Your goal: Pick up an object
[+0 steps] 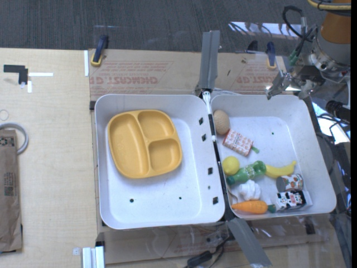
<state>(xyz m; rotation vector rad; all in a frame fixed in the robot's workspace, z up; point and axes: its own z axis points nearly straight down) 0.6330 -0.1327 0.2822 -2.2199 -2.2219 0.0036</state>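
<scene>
Right bin [301, 121] holds all the loose objects, clustered toward its left and near sides. A tan egg-shaped item [221, 121] sits against the left wall, farthest back. Just near of it, a small red-and-white carton [239, 142] lies flat. Nearer again: a yellow lemon [231, 164] touching a green bottle-like piece [248, 172], which lies on its side. A banana [280, 170] lies just right of the green piece. A white lumpy item [247, 190] sits below the green one, and an orange carrot [250, 207] lies along the near wall. At the near right corner, two small printed cartons, one brown-and-white [291, 182], one black-and-white [291, 200], lie side by side, touching or nearly so.

Gripper [290, 84] hovers over the far right rim of the right bin, well apart from every object. Nothing visible between its fingers; jaw spread cannot be told from this angle. Orange band of the arm [336, 27] shows at the upper right, cables looped around it.

Left bin [111, 149] carries a yellow divided plate [145, 143] with three compartments, set toward its far left.

Brown cardboard [150, 71] lies beyond both bins, held by blue clamps [100, 48]. Pale bench top [50, 149] extends left.
</scene>
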